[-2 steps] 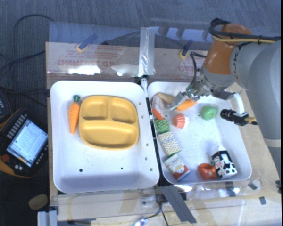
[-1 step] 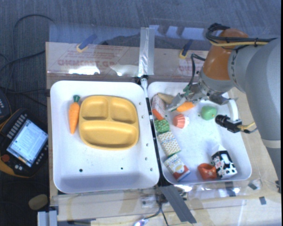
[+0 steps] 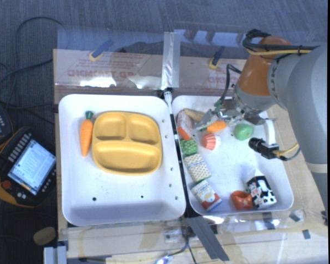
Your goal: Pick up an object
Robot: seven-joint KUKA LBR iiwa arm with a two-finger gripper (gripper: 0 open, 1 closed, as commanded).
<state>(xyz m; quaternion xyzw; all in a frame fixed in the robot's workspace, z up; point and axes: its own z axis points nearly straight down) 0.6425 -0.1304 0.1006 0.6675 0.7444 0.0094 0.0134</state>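
Observation:
My gripper [image 3: 213, 118] hangs low over the far part of the right bin [image 3: 279, 172], reaching in from the right. Right beside it, on its near side, lies a small orange piece [image 3: 216, 127]; whether they touch I cannot tell. A green ball [image 3: 243, 131] rests just to the right. A pink cupcake-shaped toy [image 3: 210, 142] sits slightly nearer. A tan object [image 3: 190, 115] lies at the gripper's left.
Along the right bin's left wall lie a green item [image 3: 188, 146], a patterned box [image 3: 197, 166] and a small carton [image 3: 205, 194]. A red toy [image 3: 241, 201] and a black-and-white cow-patterned object [image 3: 261, 192] sit near its front. The left bin [image 3: 71, 197] holds a yellow divided plate [image 3: 126, 164] and a toy carrot [image 3: 86, 136].

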